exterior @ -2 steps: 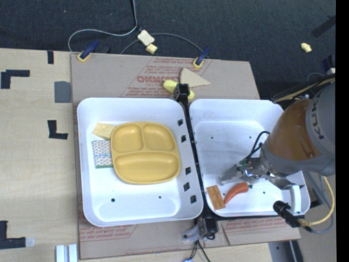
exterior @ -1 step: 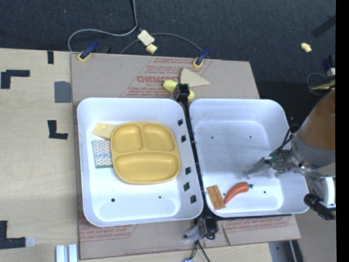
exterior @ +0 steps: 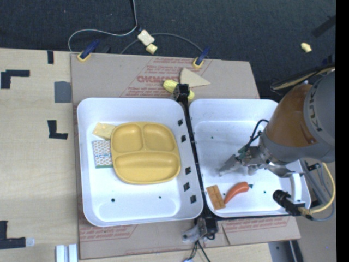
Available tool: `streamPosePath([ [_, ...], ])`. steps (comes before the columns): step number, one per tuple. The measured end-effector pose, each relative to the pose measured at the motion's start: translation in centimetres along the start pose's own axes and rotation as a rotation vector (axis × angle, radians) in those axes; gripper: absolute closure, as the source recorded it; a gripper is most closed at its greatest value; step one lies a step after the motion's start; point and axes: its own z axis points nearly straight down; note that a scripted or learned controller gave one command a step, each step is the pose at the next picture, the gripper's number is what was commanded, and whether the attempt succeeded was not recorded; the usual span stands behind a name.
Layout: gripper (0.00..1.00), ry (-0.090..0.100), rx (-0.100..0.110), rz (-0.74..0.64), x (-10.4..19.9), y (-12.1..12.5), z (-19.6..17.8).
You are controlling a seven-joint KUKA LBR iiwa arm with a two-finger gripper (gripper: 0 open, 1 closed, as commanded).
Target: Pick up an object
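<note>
The left bin [exterior: 87, 162] carries a yellow divided plate [exterior: 145, 152] with a patterned packet [exterior: 101, 153] and a pale wedge [exterior: 102, 129] tucked against its left edge; these sit well apart from the arm and look safe from any knock. In the right bin [exterior: 229, 111], near the front wall, a small brown block [exterior: 215, 196] lies just beside an orange carrot-shaped piece [exterior: 236, 191], the likeliest thing to pick. It is slim, curved and smooth-looking, lying flat and slanting up to the right. The gripper [exterior: 232, 165] hangs above and slightly left of it, and how far it is opened cannot be told; nothing is seen in its hold. The risks, as I judge them: a descent from here could land beside the carrot, nudge it toward the block or front wall, or let the rounded body roll out of the pinch.
</note>
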Motion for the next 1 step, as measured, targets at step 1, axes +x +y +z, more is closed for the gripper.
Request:
streamPosePath([
  [1,0.0,-0.003,-0.005,0.007,-2.57,-1.67,2.88],
])
